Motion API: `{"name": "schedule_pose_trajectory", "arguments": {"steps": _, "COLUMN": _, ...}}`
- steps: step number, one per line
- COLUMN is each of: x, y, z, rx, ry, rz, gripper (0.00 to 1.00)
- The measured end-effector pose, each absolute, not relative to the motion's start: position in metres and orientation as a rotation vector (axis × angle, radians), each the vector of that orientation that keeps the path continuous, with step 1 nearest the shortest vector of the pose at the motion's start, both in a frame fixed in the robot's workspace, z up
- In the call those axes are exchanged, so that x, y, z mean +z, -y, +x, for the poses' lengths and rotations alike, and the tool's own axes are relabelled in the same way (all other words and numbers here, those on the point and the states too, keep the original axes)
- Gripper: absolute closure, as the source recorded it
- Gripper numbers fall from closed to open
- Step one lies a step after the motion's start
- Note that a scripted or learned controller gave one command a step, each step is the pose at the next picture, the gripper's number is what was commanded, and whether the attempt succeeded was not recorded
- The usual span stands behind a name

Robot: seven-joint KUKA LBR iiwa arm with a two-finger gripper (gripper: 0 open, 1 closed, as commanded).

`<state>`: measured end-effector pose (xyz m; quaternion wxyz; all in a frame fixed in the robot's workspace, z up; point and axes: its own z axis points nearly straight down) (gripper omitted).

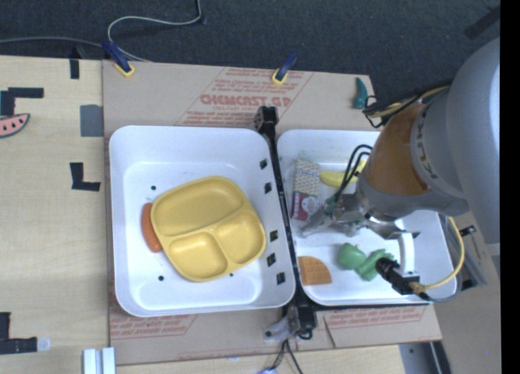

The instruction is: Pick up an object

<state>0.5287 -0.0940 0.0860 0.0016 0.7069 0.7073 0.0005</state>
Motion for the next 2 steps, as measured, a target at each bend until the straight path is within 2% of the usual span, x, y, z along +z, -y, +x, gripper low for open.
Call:
{"name": "schedule_pose_trajectory", "arguments": {"steps": 1, "x": 0.0956, "y": 0.0949, "z": 0.5286, "rx": 0.000, "ry": -2.217, "rz": 2.218, "gripper": 1.00}}
{"name": "schedule_pose_trajectory", "arguments": {"steps": 2, "x": 0.0955, "y": 0.0949, "z": 0.5285, "rx": 0.000, "ry": -2.217, "rz": 2.218, "gripper": 0.00}}
